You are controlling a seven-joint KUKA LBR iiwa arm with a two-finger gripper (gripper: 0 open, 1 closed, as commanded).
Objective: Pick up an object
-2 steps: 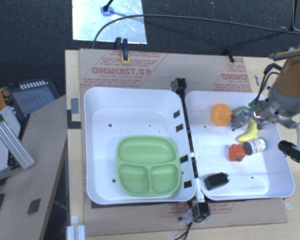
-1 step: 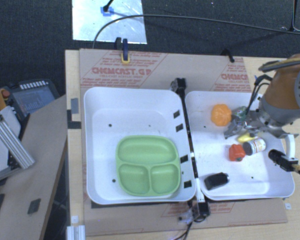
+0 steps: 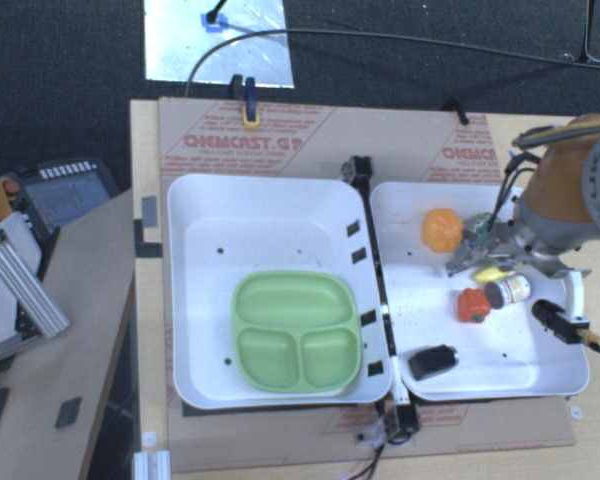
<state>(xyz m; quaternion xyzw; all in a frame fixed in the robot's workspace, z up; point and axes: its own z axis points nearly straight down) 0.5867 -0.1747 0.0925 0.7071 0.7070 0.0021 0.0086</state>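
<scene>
Over the right bin (image 3: 540,368), toward its far half: the gripper (image 3: 467,260), low among small things, hung from the grey arm (image 3: 558,224) with its orange band, reaching in from the right. Cannot tell whether spread or pressed together (lost against grey metal and the clutter round it). Just beside it, up and to the left, an orange ball (image 3: 442,230), close enough that touching or apart cannot be told. Right by the ball, a small green thing (image 3: 477,230), partly hidden behind the gripper. Just below the gripper, a yellow thing (image 3: 490,273), and next to that a small pale bottle (image 3: 511,290) lying on its side. At the bottle's left end, touching or nearly so, a red-orange piece (image 3: 472,306). Well apart from these, near the bin's near left corner, a black block (image 3: 432,361) lying flat. Across the divide, in the left bin (image 3: 260,228), a green divided plate (image 3: 298,330) with three compartments, resting toward the near side. Beneath both bins, a brown printed board (image 3: 280,133). Off to the left of the bench, a grey control pendant (image 3: 68,196) and a slanted metal rail (image 3: 22,280).
</scene>
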